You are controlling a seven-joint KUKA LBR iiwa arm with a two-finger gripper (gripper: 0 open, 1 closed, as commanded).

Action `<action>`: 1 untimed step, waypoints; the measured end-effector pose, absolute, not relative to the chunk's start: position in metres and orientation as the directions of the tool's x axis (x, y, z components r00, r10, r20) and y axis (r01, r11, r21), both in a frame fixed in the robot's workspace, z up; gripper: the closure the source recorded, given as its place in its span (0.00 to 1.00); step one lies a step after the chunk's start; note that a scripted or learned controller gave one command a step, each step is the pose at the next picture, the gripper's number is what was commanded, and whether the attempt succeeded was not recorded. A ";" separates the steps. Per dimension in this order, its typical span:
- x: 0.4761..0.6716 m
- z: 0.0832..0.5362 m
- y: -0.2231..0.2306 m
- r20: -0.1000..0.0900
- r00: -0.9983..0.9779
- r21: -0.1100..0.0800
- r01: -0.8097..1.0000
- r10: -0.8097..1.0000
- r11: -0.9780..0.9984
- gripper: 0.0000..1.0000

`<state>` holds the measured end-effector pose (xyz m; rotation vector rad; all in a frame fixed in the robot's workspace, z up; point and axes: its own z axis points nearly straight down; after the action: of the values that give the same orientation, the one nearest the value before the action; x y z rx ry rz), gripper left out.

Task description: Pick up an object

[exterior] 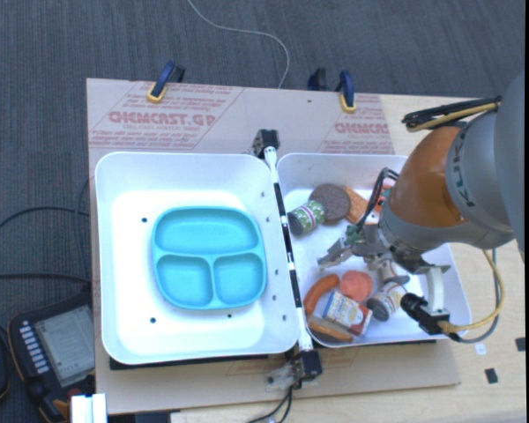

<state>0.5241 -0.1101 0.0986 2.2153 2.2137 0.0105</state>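
— What do we see closest to us?

— The grey arm [485,174] with its orange band fills the right side, reaching down into the right bin [458,280]. Its gripper [357,249] hangs low above the clutter.

— Are the jaws apart or together?

— We cannot tell; the wrist hides them.

— And the objects?

— In the right bin we see a brown disc [333,201], a green-labelled can [305,218], a red round piece [356,284], an orange carrot-like piece [320,293] and a small carton [344,311]. A blue divided tray [209,258] sits in the left bin [123,192].
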 end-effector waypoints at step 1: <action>0.524 0.108 -0.110 -0.002 0.001 0.011 1.000 1.000 -0.001 1.00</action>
<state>0.5244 -0.1101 0.1081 2.2153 2.2139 0.0101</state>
